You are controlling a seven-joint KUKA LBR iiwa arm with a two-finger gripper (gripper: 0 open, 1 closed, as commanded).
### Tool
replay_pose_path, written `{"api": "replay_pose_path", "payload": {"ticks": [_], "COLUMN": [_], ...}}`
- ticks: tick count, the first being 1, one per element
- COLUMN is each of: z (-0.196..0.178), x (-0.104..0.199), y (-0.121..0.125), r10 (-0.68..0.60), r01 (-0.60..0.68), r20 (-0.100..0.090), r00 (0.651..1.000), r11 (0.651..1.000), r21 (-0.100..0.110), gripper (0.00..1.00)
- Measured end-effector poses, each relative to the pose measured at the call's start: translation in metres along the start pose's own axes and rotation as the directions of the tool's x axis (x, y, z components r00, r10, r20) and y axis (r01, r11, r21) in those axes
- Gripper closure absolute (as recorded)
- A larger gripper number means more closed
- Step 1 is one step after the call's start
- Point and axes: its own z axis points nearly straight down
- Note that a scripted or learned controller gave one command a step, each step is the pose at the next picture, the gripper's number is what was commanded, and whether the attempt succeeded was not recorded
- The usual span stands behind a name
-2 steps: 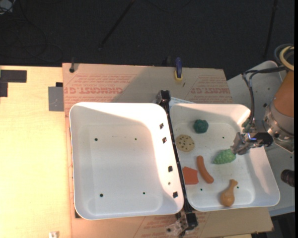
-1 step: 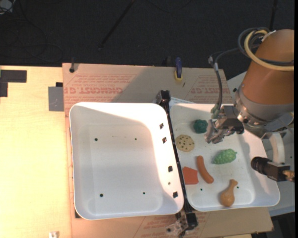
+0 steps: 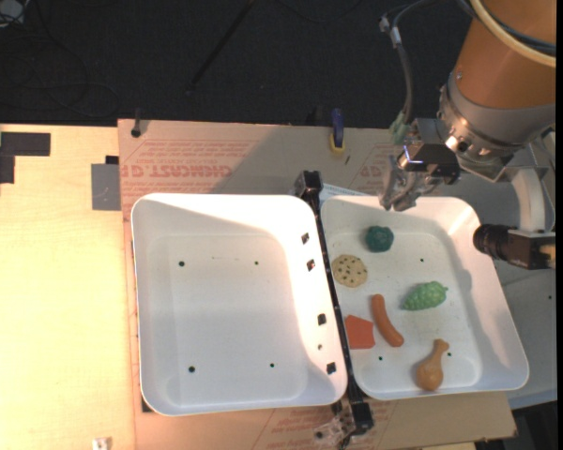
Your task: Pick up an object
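Observation:
My gripper (image 3: 397,200) hangs over the far edge of the right bin (image 3: 488,345), above and slightly right of a dark teal lump (image 3: 379,239). Nothing shows between its fingers. Also in the right bin lie a round cookie with dark chips (image 3: 349,270), a green grape-like bunch (image 3: 425,295), an orange-red sausage (image 3: 387,320), a red-orange wedge (image 3: 358,332) by the left wall, and a tan chicken drumstick (image 3: 432,367) near the front.
The left bin (image 3: 225,298) sits beside the right one, with black clips (image 3: 321,319) along the shared edge. A cardboard sheet (image 3: 216,162) lies under both. A dark cylinder (image 3: 507,244) juts in at the right.

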Motion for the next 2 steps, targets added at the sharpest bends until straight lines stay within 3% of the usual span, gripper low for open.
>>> {"api": "replay_pose_path", "payload": {"ticks": [1,2], "z": [0.166,0.134], "x": [-0.081,-0.045], "y": [-0.016,0.029], "r10": [0.014,0.002], "r01": [-0.014,-0.002], "r20": [0.003,0.001], "r00": [1.0,1.0], "r11": [0.999,1.0], "r21": [0.031,0.009], "gripper": [1.0,1.0]}}
